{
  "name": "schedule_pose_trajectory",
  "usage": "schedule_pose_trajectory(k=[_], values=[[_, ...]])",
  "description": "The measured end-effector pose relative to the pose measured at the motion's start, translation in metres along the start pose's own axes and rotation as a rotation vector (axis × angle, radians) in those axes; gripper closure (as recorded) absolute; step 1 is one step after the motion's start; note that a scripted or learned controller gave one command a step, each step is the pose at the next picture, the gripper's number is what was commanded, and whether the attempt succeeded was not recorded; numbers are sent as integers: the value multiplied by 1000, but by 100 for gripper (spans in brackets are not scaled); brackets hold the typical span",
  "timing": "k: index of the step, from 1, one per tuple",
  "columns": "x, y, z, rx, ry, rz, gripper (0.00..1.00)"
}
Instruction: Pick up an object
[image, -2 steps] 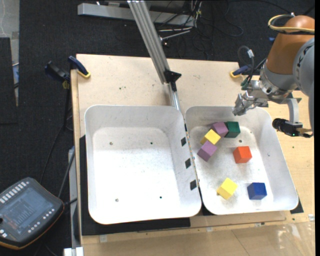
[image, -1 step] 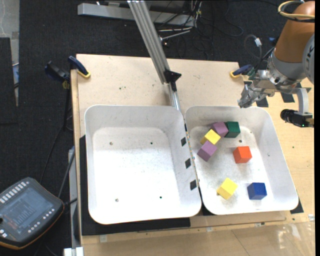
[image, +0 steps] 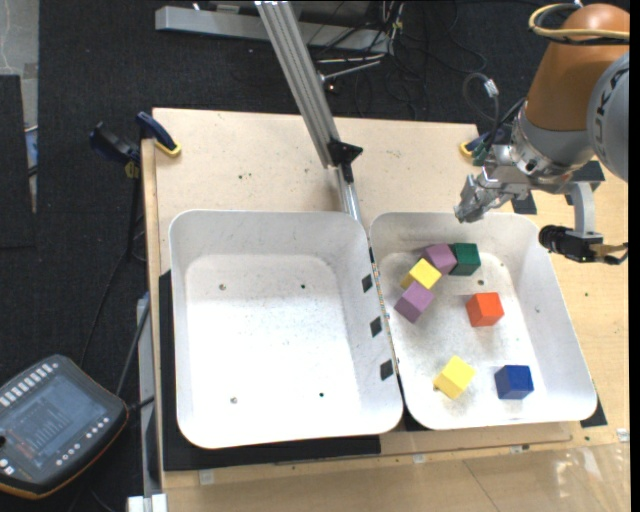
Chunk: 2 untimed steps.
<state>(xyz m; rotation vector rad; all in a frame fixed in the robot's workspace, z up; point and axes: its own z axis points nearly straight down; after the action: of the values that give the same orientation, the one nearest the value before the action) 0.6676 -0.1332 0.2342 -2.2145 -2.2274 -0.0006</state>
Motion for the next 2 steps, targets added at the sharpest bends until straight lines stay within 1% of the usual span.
schedule_pose_trajectory(k=[1, 2], values=[[50, -16, 10, 0, 1, -1, 100], [105, -36, -1, 1, 1, -2, 100]])
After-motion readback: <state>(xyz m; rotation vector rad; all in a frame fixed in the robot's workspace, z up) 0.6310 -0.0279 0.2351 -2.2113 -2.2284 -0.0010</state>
